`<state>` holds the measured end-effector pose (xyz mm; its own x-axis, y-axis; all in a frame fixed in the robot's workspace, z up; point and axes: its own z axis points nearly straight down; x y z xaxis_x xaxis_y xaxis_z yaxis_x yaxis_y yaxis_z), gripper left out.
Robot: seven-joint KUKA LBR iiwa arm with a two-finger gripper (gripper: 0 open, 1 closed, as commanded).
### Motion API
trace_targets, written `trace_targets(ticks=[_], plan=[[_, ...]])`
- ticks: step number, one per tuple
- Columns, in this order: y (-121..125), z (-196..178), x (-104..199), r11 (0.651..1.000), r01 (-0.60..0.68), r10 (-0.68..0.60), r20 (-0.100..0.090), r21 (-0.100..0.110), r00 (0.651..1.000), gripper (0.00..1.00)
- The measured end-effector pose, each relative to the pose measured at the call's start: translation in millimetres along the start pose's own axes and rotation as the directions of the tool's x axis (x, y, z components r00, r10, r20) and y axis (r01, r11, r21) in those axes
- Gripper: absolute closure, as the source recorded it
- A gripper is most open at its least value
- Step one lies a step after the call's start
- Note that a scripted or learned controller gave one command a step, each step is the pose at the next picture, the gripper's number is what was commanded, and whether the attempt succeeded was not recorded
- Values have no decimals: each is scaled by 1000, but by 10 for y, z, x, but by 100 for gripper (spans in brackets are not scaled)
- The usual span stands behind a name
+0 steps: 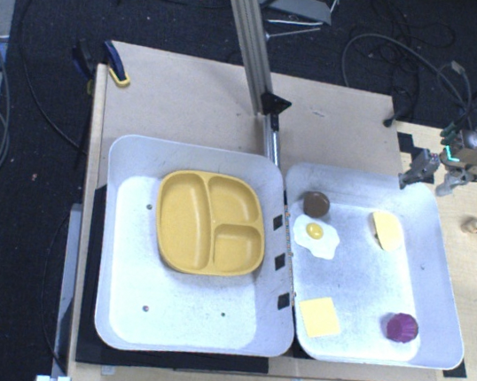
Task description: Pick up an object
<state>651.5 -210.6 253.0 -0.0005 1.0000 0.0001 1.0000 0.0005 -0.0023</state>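
The gripper [430,173] sits at the upper right of the frame, just past the right bin's [438,289] top corner, fingers spread and holding nothing. Candidates in that bin: a yellow wedge [385,230] closest, a fried egg [315,237], a brown puck [315,204], a flat cheese square [319,316] and a purple ball [402,328]. My guess is the flat stuff slips out of a pinch, and the ball rolls. The left bin [120,256] holds a yellow divided tray [212,224]. Tan bench [190,97], cables on dark floor.
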Motion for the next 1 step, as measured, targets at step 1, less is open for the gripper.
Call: trace_targets(ticks=[1], plan=[[7,-16,1,1000,1,-1,1,-3,1000,0]])
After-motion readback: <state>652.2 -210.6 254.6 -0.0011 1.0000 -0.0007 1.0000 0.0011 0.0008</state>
